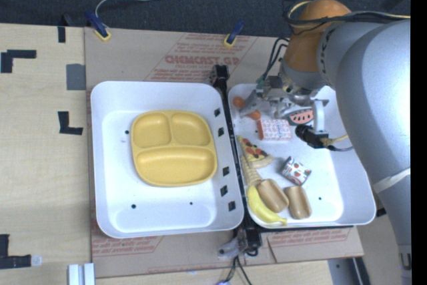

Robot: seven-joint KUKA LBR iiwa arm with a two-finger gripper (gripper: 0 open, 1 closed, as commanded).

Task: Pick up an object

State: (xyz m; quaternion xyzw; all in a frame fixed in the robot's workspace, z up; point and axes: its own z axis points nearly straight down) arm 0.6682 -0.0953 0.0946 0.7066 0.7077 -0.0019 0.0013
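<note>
**Count of Items Across the Two Bins**

Two white bins sat side by side, the left bin (107, 163) and the right bin (347, 197). The left bin held one yellow divided plate (175, 147) with three compartments.

Everything else lay right of that plate, in the right bin: one banana (262, 209), two brown bread-like rolls (272, 194) (298, 202), one small red-and-white can (295, 171), one pink-checked packet (274, 129), one watermelon slice (302, 116) and one pizza-like wedge (253, 152).

One small orange piece (254, 114) lay beyond the packet, possibly a second one (238, 102) beside it; they were too small to tell.
</note>
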